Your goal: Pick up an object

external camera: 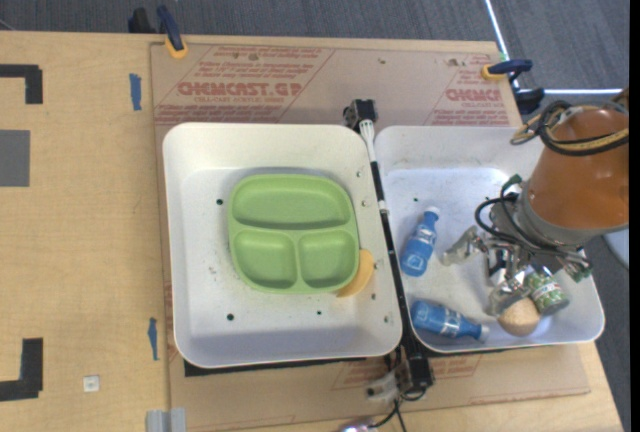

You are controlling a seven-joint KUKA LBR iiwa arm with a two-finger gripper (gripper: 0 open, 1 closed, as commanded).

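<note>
Just below the gripper, nearest the camera, lies a tan rounded object, touching a small green-labelled item; whether the fingers grip anything, I cannot tell. To the gripper's left lie two blue bottles, labels unreadable. Further left, the other bin holds a green divided plate. Beyond, the brown board reads "CHEMCAST GP".
</note>
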